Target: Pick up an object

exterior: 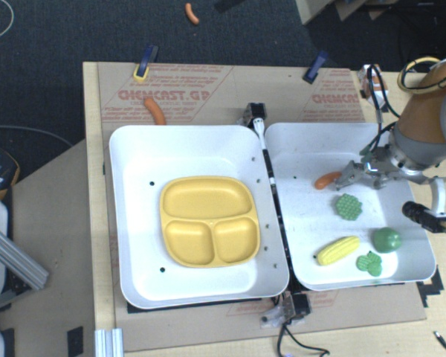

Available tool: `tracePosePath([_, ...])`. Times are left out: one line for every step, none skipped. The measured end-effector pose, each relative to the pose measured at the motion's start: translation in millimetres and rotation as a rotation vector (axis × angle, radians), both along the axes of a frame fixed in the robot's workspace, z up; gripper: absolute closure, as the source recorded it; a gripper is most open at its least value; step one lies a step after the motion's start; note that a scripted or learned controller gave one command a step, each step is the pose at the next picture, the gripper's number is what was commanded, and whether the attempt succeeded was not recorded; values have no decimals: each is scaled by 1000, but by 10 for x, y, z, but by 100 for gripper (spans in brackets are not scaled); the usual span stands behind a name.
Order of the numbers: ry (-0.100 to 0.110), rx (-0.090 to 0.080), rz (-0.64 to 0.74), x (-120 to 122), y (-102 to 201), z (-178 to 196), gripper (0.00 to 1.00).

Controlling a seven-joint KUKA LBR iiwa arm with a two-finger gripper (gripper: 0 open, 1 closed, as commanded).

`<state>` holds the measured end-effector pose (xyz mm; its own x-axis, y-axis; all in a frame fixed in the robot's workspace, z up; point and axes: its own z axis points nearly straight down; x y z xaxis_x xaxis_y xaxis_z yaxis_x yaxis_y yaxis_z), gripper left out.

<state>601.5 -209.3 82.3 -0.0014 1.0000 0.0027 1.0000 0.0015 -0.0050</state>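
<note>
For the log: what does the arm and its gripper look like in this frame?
One arm enters from the right: an orange-tan band over a pale grey wrist section. The gripper is grey metal with thin, dark-tipped fingers. Black cables loop along the arm's upper side, and a yellow-edged ring sits near its top. A black piece juts out below the wrist.

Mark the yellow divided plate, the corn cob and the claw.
yellow divided plate [208, 192]: camera view, floor of its top compartment.
corn cob [337, 250]: camera view, middle of the cob.
claw [351, 177]: camera view, between its fingertips.
</note>
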Motion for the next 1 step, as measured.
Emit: tracePosePath([-6, -3, 0, 13, -7, 136, 100])
